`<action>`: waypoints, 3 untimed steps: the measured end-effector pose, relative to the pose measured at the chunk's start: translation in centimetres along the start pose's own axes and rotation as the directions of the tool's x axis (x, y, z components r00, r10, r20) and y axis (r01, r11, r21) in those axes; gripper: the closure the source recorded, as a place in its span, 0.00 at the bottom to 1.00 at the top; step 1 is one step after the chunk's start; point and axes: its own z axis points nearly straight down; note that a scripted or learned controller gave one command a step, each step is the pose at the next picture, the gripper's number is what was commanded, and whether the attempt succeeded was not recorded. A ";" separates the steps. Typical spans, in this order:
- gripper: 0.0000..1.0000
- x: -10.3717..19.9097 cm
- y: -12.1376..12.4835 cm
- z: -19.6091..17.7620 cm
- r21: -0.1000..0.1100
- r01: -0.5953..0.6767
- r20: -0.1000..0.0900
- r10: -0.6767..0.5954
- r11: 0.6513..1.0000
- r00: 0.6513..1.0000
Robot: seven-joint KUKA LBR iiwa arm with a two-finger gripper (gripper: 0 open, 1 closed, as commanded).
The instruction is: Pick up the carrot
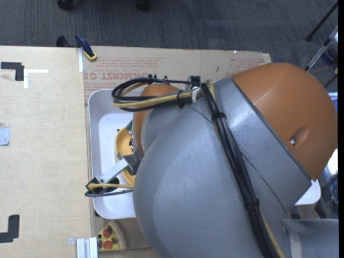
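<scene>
The grey arm with its orange band [279, 106] reaches in from the right and covers most of the bins. My gripper [127, 163] hangs low over the left part of the white bin [99, 122]. Beside it lies a yellow-orange thing [122, 143], mostly hidden under the wrist, with a small green bit [130, 126] at its upper end. Whether this is the carrot I cannot tell. Nothing is seen held by the gripper.
The bin stands on a cardboard sheet [140, 69] with red print. A toy pizza slice [109, 237] lies just outside the bin's near edge. A blue and yellow clamp [86, 47] sits at the cardboard's far left corner. Pale wooden bench [43, 160] stretches to the left.
</scene>
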 end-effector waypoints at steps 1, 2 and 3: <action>1.00 -0.7 -0.6 0.8 -0.002 0.067 -0.011 -0.067 0.998 0.998; 1.00 -0.7 -0.6 0.0 -0.002 0.071 -0.006 -0.071 0.997 0.997; 1.00 -0.9 -0.7 -4.0 0.005 -0.310 -0.006 0.310 0.951 0.951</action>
